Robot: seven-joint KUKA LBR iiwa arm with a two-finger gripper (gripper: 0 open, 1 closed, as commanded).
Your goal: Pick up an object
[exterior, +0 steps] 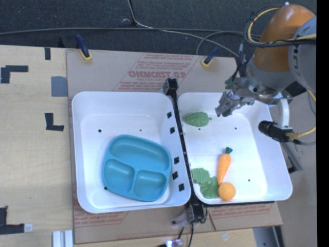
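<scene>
Claw [225, 108], whether open or closed cannot be told, hovers over the far part of the right bin [267, 153], just right of a green leaf toy [196, 119]. Toy carrot [223, 166], orange ball [226, 191] and green lettuce piece [203, 180] lie near the bin's front edge. Blue divided plate [136, 167] sits in the left bin [87, 138].

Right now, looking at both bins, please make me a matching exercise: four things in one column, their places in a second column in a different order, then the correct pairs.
Things:
1. blue plate
2. carrot
3. green leaf
4. gripper

Places:
A. right bin, far part, close to the divider
B. above the far part of the right bin
C. left bin, near part
D. right bin, near part, beside an orange ball

Pairs: 1-C, 2-D, 3-A, 4-B
</scene>
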